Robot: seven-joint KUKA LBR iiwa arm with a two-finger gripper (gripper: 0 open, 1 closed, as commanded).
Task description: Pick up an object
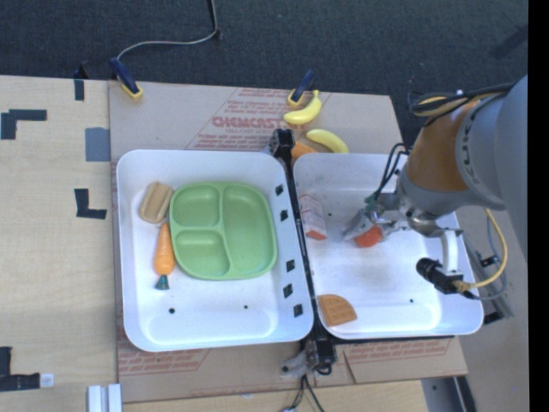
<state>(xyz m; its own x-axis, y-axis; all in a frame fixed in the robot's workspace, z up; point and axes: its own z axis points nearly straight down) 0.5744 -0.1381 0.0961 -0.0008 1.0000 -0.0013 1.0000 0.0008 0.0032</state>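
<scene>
My gripper [364, 231] is low in the right bin [429, 316], near its middle. A small red-orange object [370, 239] lies right at its tip, partly covered by it. A clear plastic piece with red marks [311, 217] sits to the left, by the bin's left wall. A flat brown cookie-like item [336, 309] rests near the front edge. In the left bin [206, 324] a green divided plate [223, 230] lies with a carrot [163, 254] and a tan bread slice [155, 202] beside it.
Two yellow bananas [305, 110] [327, 140] and an orange item [301, 151] lie behind the bins on the cardboard. Blue clamps [126, 76] [301, 87] grip the cardboard's back edge. The arm's grey and orange body [455, 157] hangs over the right bin's back right.
</scene>
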